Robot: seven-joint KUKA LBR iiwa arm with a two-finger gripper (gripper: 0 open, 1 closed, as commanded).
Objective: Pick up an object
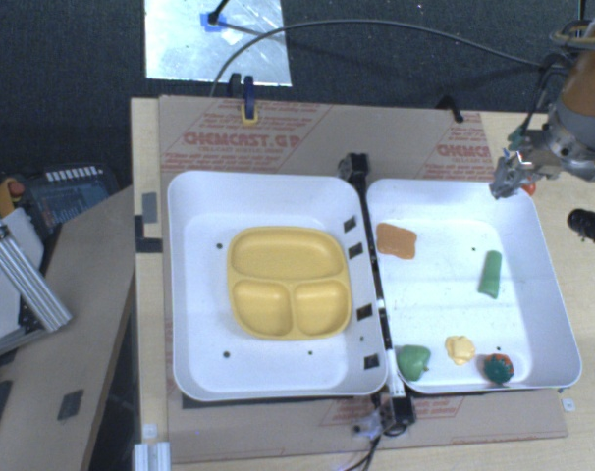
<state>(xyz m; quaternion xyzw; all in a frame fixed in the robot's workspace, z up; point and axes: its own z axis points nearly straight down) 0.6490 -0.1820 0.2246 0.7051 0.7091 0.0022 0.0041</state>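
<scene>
In the right bin lie an orange flat piece at the upper left, a green cylinder right of centre, a green rounded piece at the lower left, a small yellow piece and a red-and-green ball-like toy near the front wall. My gripper hangs above the bin's far right corner, well apart from all of them, with nothing visible between its fingers.
The left bin holds a yellow three-compartment tray. A black divider with clips runs between the bins. Cables and a blue-yellow clamp sit behind the bins. A metal bar lies at the far left.
</scene>
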